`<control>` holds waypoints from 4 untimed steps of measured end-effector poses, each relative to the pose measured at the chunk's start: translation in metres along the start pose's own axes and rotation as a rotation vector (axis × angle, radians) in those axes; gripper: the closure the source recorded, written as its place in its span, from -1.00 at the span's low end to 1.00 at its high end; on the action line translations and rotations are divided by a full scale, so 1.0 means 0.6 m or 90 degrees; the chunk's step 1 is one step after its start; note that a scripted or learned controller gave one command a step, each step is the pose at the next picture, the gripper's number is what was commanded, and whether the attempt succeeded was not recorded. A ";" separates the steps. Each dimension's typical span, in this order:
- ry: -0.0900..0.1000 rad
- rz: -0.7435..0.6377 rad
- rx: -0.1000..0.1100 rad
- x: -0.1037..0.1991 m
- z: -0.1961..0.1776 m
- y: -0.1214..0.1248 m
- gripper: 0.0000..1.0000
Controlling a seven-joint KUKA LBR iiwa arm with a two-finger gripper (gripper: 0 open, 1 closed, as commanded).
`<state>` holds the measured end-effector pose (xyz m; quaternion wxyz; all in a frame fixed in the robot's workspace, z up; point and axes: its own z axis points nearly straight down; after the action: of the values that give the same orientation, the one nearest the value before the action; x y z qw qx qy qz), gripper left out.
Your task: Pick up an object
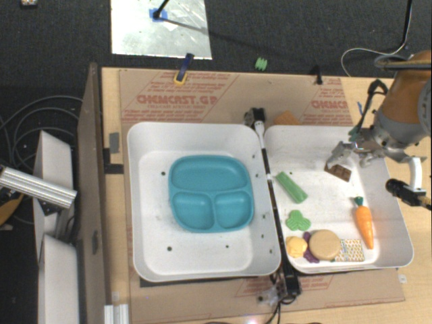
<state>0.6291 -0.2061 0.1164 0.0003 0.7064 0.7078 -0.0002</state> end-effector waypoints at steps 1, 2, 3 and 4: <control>0.000 0.000 0.000 0.000 0.055 -0.017 -1.00; -0.001 0.001 -0.005 -0.001 -0.141 -0.033 -1.00; 0.000 -0.002 0.000 0.000 -0.028 -0.009 -1.00; 0.000 -0.001 0.000 0.000 0.045 -0.014 -1.00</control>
<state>0.6206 -0.2060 0.0891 0.0003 0.7061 0.7081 -0.0002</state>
